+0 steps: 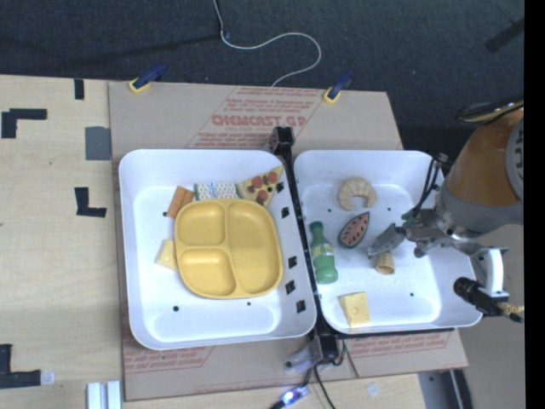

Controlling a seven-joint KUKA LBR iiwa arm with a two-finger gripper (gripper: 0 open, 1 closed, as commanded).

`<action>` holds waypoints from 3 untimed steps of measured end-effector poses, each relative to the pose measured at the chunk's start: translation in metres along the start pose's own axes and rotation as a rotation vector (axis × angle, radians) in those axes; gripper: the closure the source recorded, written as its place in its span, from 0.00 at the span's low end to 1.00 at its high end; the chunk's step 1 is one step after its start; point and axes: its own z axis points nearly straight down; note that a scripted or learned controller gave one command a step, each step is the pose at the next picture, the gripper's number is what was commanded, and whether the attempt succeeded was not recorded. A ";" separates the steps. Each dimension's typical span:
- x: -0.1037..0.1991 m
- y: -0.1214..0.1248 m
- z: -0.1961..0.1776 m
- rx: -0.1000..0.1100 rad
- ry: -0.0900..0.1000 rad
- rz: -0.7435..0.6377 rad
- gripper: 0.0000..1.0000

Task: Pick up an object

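Sitting in the right bin [426, 307] are five items: croissant [357, 193], bottle [323, 251], cheese [355, 308]; pincer [385, 245] opening unclear, hovering mid-bin.

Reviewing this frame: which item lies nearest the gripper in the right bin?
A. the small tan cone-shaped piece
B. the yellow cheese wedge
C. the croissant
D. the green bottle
A: the gripper sits just above the small tan cone-shaped piece in the right bin, while the croissant, green bottle and cheese wedge lie farther off.
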 end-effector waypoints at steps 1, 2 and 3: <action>0.001 -0.001 0.054 0.000 0.000 0.000 0.00; 0.002 0.000 0.042 -0.002 0.000 -0.001 1.00; 0.012 -0.005 -0.011 -0.009 -0.002 0.000 1.00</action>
